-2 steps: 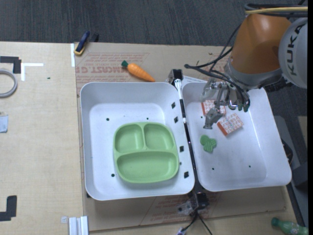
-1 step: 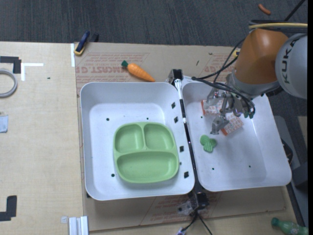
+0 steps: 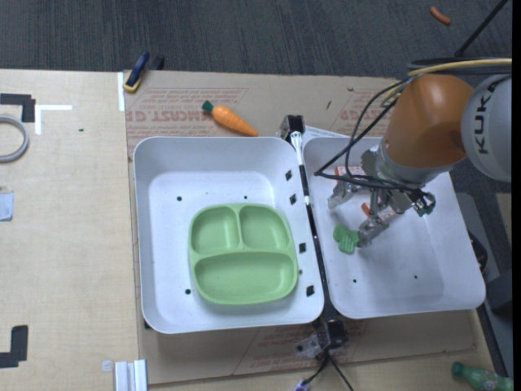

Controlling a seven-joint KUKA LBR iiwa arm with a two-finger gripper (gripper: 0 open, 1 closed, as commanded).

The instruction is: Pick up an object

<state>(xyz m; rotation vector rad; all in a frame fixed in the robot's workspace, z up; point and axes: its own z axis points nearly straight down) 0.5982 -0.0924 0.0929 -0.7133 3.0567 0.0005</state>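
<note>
Orange-banded arm [image 3: 427, 120] over cardboard-lined bench [image 3: 187, 108] — dark carpet [image 3: 244, 15] beyond (toy carrot [image 3: 230, 118])

small green object [image 3: 347, 239], lying in right bin [image 3: 423, 287], left side

Place: robotics lab test cell | Evidence: grey KUKA arm with orange band [image 3: 431, 120] and loose cables reaching in from the right | two shallow white plastic bins [image 3: 155, 243] clipped side by side on a cardboard-covered wooden desk [image 3: 65, 243] | black tape markers at left | dark carpet floor [image 3: 244, 15] far side
</note>
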